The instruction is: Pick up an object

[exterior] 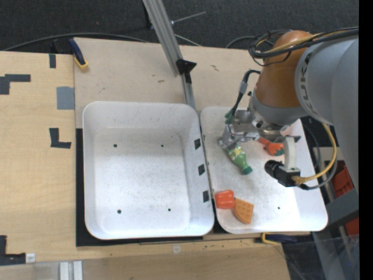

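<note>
In the right bin a green and yellow bottle-shaped toy lies near the middle. My gripper hangs right over its upper end, reaching in from the right. A red-orange block and an orange waffle-patterned wedge lie close together near the bin's front left corner. Another orange-red piece pokes out from under the arm's wrist on the right. The arm's grey and orange body covers the far right part of the bin.
The left bin sits beside the right one, its rims touching. A slanted metal pole rises behind the bins. A black cable fitting hangs off the wrist over the right bin.
</note>
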